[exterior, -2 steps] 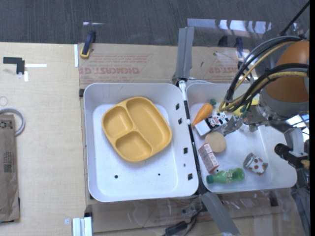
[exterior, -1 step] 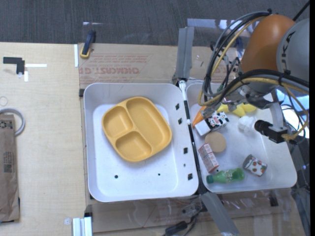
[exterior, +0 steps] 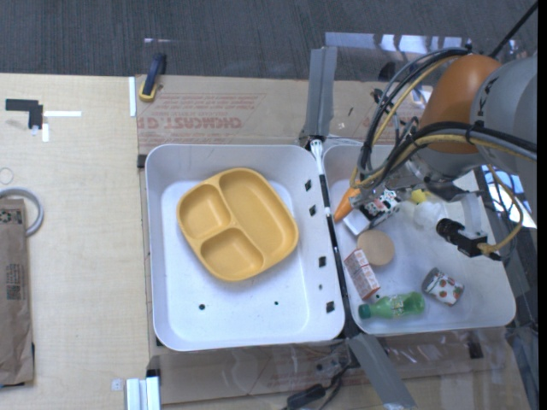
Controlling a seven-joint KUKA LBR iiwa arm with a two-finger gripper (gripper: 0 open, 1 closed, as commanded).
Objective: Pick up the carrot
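- We see the carrot (exterior: 347,203) in the right bin (exterior: 479,314), at its far left corner, close against the wall shared with the left bin (exterior: 162,254).
- Its long axis runs on a slant: the orange end we can see points near and left, toward that wall, while the other end goes far and right under the tool (exterior: 376,205) and is hidden there.
- The tool hangs at the carrot's far-right end, amid dark cables; we cannot tell whether it is wide, narrow or holding anything.
- The arm (exterior: 466,101), grey with an orange band, reaches in from the right over the far side of the right bin.
- Near the carrot lie a round tan disc (exterior: 375,248), a small red and white carton (exterior: 361,276), a green bottle (exterior: 393,306) on its side along the near wall, and a small printed can (exterior: 443,286) to the right.
- A small yellow thing (exterior: 418,197) sits just right of the tool; it is too small to name.
- The left bin holds a yellow divided plate (exterior: 237,223) with three compartments.
- The bench (exterior: 77,229) is pale wood, with a sheet of printed cardboard (exterior: 222,109) beyond the left bin and a brown paper bag (exterior: 15,289) at the far left edge.
- Beyond the bench, the floor (exterior: 214,15) is dark grey carpet.
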